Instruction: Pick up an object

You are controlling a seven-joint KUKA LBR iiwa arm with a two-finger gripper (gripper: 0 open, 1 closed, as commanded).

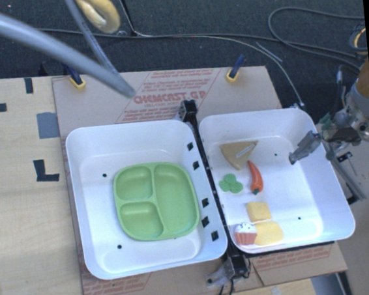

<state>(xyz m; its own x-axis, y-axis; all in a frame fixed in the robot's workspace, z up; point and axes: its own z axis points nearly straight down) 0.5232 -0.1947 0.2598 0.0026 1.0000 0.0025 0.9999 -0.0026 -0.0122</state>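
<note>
Gripper (305,145) poised at the right bin's (324,224) far right edge, its state not discernible, with nothing yet lifted: carrot (256,177), wedge (238,153) and cheese (258,211) lie on the bin floor.

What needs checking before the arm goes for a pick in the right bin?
1. Claw free of any load: ok, nothing shows between its tips.
2. Claw over the right bin: ok, at its right rim, well short of the items.
3. Targets apart: orange chili and green piece ok; yellow block touches the yellow piece below it, not ok.
4. Claw opening: cannot tell.
5. Green tray out of the path: ok, in the left bin.
</note>
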